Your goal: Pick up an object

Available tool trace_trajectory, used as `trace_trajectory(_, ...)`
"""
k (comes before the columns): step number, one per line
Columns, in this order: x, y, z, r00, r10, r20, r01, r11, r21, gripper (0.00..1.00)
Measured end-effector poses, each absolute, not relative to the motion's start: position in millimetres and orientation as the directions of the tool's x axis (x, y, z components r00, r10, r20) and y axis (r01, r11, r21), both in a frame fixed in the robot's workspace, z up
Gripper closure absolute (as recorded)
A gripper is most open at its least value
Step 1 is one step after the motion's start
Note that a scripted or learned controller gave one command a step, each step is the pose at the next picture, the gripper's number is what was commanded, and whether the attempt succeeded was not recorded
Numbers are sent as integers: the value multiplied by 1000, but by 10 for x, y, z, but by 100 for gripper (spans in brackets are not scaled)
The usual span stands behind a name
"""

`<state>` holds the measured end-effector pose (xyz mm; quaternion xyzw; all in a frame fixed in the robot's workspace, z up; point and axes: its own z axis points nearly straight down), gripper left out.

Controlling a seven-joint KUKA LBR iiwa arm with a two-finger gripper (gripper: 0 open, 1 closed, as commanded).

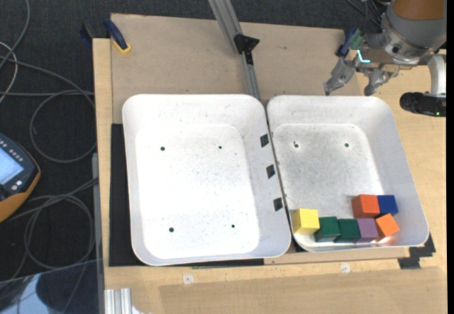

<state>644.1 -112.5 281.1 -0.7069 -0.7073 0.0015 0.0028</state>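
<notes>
My gripper (357,83) hangs above the far rim of the right bin (397,135), open, with nothing between its fingers. Several small blocks lie far from it, in the right bin's near corner: a yellow block (306,220), two green blocks (328,227) (348,229), a purple block (367,228), an orange block (387,225), a red-orange block (367,204) and a blue block (386,203).
The left bin (142,121) sits beside the right one. A slanted metal pole (225,13) rises behind the bins' shared edge. A black part (423,103) sticks out at the right. Cables (42,103) and a device lie on the floor to the left.
</notes>
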Motion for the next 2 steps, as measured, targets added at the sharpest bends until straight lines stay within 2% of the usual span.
trace_trajectory(1,6448,-1125,2841,-2,1000,1,1000,2,-1,0)
trace_trajectory(2,6411,-1220,2302,1,1000,1,1000,-1,-7,0)
